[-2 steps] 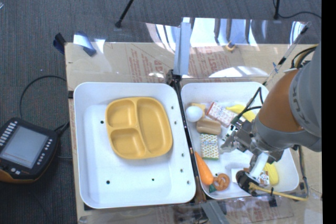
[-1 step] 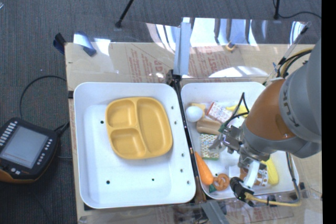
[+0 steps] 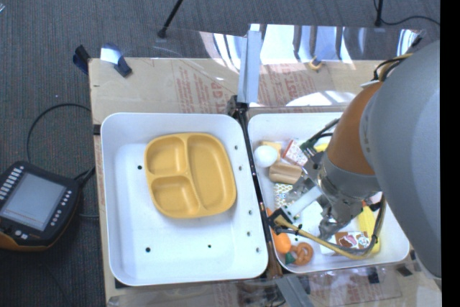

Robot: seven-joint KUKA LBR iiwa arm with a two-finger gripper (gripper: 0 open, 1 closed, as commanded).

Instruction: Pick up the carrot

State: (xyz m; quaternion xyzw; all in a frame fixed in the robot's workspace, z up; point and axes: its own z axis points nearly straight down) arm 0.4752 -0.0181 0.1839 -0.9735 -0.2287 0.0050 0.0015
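Observation:
The carrot (image 3: 282, 242), orange with a bit of green at its end, lies in the near left corner of the right bin (image 3: 399, 249). A brown pretzel (image 3: 303, 253) lies right beside it. My gripper (image 3: 328, 224) hangs low over the middle of the right bin, a little to the right of the carrot and farther back. The grey wrist and orange band hide most of it from above. Nothing can be seen in its grasp.
A yellow divided plate (image 3: 190, 174) sits in the left bin (image 3: 122, 241). The right bin also holds a white egg (image 3: 266, 155), a tan bread-like piece (image 3: 286, 172), small printed packets (image 3: 295, 151) and a yellow item (image 3: 368, 221) partly under the arm.

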